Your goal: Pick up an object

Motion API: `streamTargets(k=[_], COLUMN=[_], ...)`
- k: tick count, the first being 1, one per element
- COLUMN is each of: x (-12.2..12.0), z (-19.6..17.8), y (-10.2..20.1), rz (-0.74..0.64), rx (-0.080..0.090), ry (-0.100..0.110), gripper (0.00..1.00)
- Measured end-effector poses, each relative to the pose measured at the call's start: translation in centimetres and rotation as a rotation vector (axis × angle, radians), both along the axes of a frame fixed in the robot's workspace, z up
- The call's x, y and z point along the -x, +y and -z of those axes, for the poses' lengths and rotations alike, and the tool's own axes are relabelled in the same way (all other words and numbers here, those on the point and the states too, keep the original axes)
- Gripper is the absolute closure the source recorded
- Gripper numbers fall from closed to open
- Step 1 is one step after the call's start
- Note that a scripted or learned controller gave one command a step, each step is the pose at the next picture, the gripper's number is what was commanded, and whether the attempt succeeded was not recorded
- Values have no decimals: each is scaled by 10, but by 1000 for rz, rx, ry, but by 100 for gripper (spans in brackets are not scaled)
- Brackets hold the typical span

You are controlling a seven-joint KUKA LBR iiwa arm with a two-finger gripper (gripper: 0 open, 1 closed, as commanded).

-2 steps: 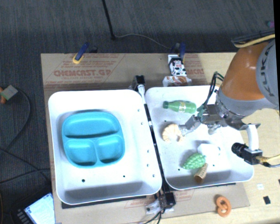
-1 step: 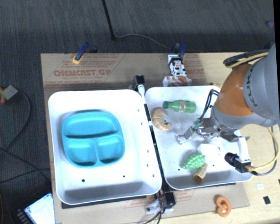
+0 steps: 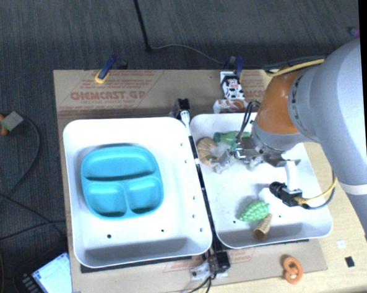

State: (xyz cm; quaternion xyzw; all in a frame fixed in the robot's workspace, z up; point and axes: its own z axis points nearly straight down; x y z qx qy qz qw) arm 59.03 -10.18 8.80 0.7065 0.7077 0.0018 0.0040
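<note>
Two white bins sit side by side on the bench. The left bin (image 3: 75,199) holds one blue divided tray (image 3: 120,180). The right bin (image 3: 312,221) holds one green ice-cream cone toy (image 3: 256,214) near its front wall, and one tan shell-like piece (image 3: 206,149) and one green item (image 3: 225,136) at its back left. The gripper (image 3: 245,154) hangs low beside those two; whether it grips anything cannot be told. One orange ring (image 3: 292,268) lies on the bench in front.
</note>
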Motion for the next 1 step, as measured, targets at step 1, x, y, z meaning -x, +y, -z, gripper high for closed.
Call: streamTargets(k=[1], x=[0], z=[-11], y=[-2], rz=[1], rx=[3], ry=[-2], gripper=[100])
